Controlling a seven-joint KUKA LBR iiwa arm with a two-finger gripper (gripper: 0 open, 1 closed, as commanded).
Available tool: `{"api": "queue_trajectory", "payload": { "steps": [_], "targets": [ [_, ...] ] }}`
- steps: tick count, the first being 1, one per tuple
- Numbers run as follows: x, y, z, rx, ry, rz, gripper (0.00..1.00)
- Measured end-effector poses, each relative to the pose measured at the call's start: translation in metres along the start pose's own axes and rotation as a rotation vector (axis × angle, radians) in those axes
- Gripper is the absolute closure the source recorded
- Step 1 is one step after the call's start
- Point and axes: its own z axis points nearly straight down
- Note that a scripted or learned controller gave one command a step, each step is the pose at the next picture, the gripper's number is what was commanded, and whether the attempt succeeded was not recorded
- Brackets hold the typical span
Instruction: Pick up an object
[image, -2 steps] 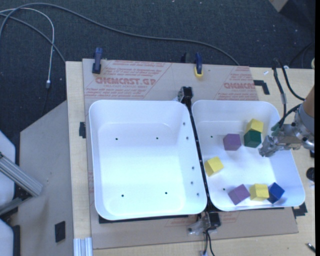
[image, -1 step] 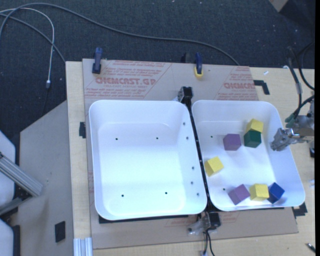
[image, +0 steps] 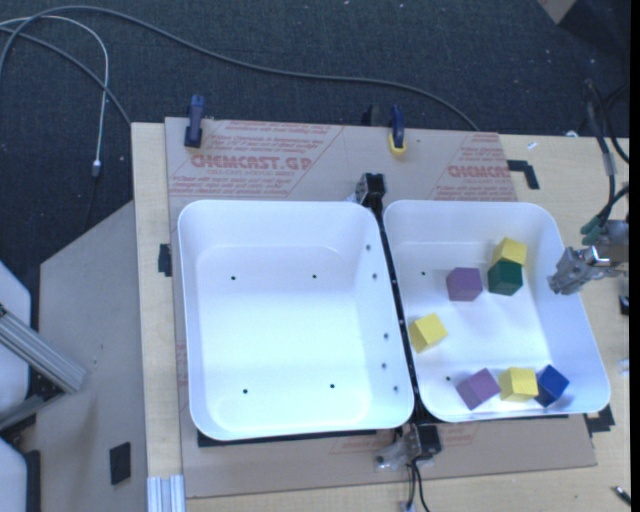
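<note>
Right, gripper (image: 572, 272) sits at right bin's (image: 575, 330) outer rim; can't tell its state; seven blocks inside.

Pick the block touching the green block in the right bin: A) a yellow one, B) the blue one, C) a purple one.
A: the green block sits right against a yellow block near the right bin's far corner.
</note>
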Motion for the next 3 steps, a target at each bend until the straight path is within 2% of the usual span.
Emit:
{"api": "queue_trajectory", "payload": {
  "steps": [2,3],
  "targets": [
    [0.093,-0.002,0.029,0.003,0.001,-0.004,1.0],
    [0.139,0.004,0.037,0.003,0.001,-0.004,1.0]
  ]
}}
